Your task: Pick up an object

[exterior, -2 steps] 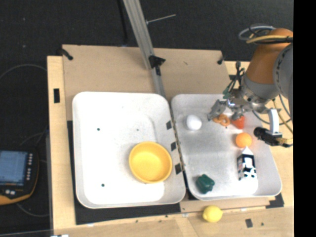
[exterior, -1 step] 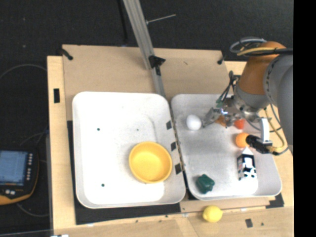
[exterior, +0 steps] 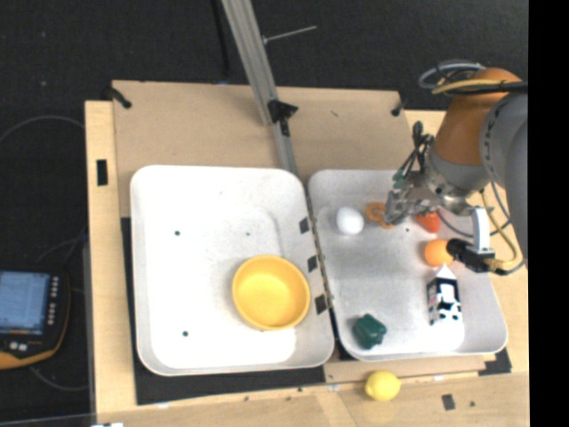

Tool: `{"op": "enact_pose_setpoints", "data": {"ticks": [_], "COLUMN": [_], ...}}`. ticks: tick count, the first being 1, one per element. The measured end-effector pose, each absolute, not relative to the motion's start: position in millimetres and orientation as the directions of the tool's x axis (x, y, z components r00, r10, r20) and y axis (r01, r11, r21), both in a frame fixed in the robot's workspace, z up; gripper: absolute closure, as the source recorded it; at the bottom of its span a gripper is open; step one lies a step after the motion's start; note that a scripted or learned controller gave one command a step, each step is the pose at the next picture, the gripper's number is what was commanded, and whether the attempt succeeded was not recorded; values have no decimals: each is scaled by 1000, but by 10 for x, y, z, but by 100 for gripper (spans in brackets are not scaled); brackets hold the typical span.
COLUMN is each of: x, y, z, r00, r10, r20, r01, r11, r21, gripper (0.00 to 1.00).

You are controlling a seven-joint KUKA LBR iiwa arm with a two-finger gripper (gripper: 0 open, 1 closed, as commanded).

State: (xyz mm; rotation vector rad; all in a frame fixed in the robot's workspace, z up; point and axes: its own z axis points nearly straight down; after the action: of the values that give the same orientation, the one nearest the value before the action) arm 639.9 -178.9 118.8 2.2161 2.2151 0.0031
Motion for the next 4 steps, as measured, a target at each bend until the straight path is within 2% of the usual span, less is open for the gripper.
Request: {"op": "enact_pose_setpoints", "data": {"ticks": [1,3,4], "x": [6498,6547,6601], "y": [-1855,-1780,-1214], "z": [1715,2793,2663], "r00": [-3,-4,-6], "r10": [1000,1000,1000], "r20": [-2,-2,0], "r01": [1000,1000,1000], "r11": [3,4,6], "r21": [7,2,0], "gripper": [100,100,100]}}
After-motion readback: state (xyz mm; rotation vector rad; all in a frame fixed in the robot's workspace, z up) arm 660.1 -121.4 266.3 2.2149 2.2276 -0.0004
